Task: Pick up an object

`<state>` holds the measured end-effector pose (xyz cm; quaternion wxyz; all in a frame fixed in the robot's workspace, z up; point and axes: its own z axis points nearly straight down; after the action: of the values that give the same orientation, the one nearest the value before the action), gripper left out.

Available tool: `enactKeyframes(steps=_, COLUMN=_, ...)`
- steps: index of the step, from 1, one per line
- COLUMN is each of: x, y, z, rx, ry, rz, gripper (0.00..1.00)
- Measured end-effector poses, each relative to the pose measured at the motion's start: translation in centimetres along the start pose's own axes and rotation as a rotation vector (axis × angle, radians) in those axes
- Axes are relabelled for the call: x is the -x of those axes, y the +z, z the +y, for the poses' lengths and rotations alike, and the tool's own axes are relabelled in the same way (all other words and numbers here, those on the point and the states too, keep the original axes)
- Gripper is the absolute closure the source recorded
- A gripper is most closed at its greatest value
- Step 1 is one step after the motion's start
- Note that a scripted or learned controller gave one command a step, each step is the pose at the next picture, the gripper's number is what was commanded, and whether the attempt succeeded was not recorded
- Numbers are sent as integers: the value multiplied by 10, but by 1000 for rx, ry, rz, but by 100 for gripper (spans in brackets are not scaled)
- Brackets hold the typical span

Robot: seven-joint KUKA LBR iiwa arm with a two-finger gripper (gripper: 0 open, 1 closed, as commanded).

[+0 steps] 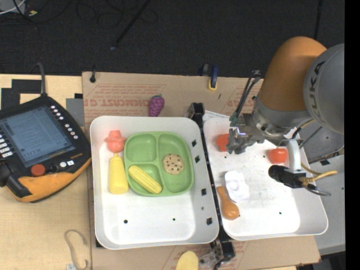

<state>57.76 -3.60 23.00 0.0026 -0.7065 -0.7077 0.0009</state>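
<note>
While gripper (239, 143) is poised low over right bin (315, 221), finger opening cannot be told; nothing seen gripped. Nearest candidate: red-orange object (223, 142), just beside gripper, toward left bin (107, 218), partly hidden by it. Second red object (278, 155) lies near on opposite side, toward arm base. White object (236, 185) sits below gripper, nearer camera; orange-brown object (228, 205) beyond it, long axis running away from gripper. Judged: short shift toward divider needed for nearest pick. Green tray (160, 181), corn (144, 179), cookie (173, 163) well apart in left bin.
</note>
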Motion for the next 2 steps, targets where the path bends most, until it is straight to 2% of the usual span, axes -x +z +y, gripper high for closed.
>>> enactKeyframes(steps=1, x=-46, y=-7, z=-21, rx=0, ry=-2, rz=0, gripper=100)
enactKeyframes(steps=2, x=-50, y=2, z=-11, rx=2, ry=2, rz=-3, gripper=100)
